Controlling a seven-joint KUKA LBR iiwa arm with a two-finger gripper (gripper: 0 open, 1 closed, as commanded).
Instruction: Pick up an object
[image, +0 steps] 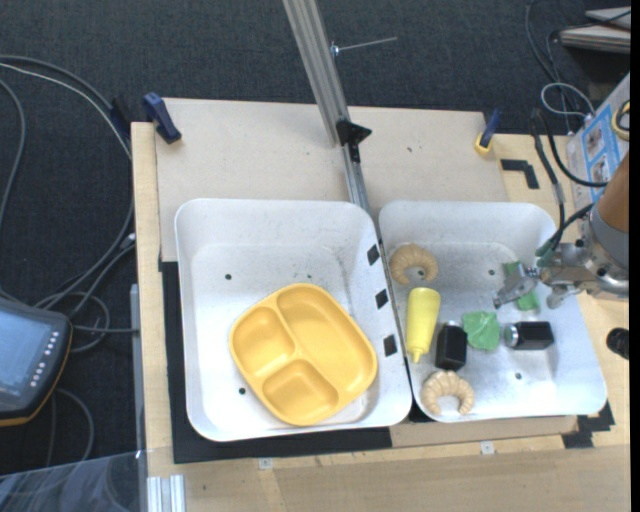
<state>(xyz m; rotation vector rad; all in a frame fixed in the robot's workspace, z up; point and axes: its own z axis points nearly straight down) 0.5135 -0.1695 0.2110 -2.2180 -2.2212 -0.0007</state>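
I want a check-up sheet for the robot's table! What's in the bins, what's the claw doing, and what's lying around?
Surface: bench bearing two white bins, left bin and right bin, side by side.
Job's things: in the right bin, a bagel, yellow bottle, black block, green piece, dark cylinder and croissant.
Clutter: yellow divided plate in the left bin.
Grippers: gripper over the right bin's right side; nothing seen between its fingers.
Cables: several on the floor at left and top right.
Surroundings: dark carpet, metal pole, a screen device at left.

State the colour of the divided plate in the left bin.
Yellow: the three-compartment plastic plate, clearest in the camera view.
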